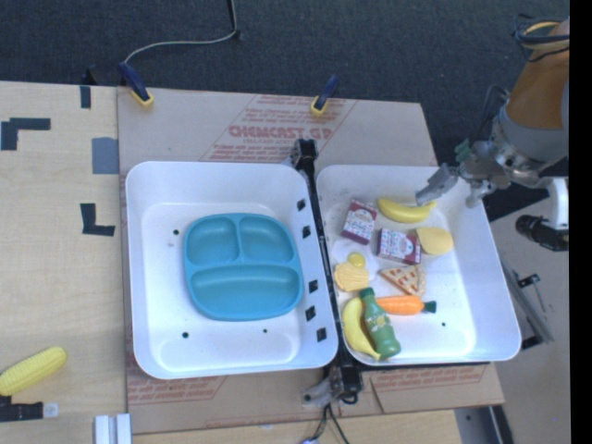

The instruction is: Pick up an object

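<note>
The right bin holds several toy foods. A yellow banana lies near its far wall, with two maroon cartons and a yellow lemon close by. Nearer the front are a yellow pasta piece, a sandwich wedge, a carrot, a green bottle and a second banana. My gripper hangs over the bin's far right corner, just right of the first banana. It is open and nothing sits between its fingers.
The left bin holds a blue divided plate. A toy corn cob lies on the bench at the front left. Two clamps grip the cardboard's far edge. A black divider runs between the bins.
</note>
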You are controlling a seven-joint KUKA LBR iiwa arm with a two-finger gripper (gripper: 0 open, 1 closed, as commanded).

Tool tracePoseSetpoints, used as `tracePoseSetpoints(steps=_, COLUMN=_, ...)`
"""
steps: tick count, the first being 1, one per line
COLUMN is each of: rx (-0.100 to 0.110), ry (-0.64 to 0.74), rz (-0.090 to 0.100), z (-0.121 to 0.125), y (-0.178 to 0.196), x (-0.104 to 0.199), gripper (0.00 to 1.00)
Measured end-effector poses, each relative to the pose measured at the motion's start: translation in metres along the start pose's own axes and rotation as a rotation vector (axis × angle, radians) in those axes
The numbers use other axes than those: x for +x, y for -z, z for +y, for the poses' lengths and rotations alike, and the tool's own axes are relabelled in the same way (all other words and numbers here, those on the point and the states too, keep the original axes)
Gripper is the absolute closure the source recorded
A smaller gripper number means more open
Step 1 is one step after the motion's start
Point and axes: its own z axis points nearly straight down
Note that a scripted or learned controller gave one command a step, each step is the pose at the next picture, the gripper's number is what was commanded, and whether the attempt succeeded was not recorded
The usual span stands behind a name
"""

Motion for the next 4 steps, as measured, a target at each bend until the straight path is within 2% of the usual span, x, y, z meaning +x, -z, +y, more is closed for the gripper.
tracePoseSetpoints(steps=1, rx=-0.004, ry=0.000, rz=0.000, z=-0.035, y=-0.132, x=0.046, gripper=0.00)
tracePoseSetpoints(steps=2, rx=0.015, ry=0.003, rz=-0.004, z=0.042, y=-0.132, x=0.070, gripper=0.00)
tracePoseSetpoints(steps=3, rx=-0.002, ry=-0.001, rz=0.000, z=-0.054, y=-0.132, x=0.092, gripper=0.00)
tracePoseSetpoints(steps=4, rx=-0.007, ry=0.000, rz=-0.002, z=-0.091, y=-0.132, x=0.083, gripper=0.00)
